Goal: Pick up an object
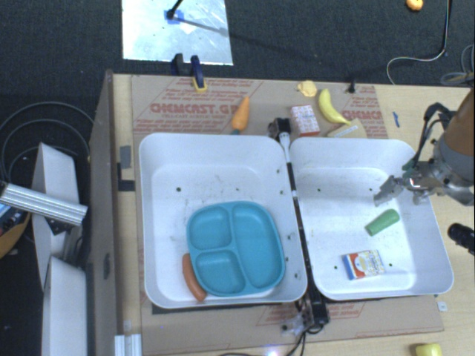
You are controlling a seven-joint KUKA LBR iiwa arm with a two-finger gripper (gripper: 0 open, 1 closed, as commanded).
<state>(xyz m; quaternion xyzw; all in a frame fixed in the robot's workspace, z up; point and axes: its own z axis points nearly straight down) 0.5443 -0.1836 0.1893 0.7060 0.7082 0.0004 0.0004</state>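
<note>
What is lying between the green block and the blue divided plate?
In the camera view, only bare white bin floor and the two bins' meeting rims lie between the green block and the blue divided plate.

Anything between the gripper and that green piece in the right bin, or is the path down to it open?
Nothing visible stands between them. The gripper hangs in the right bin, just above and right of the green piece, with bare bin floor between. The small carton lies nearer the front edge, off that path.

Arm (456, 150) cut off at right edge.
</note>
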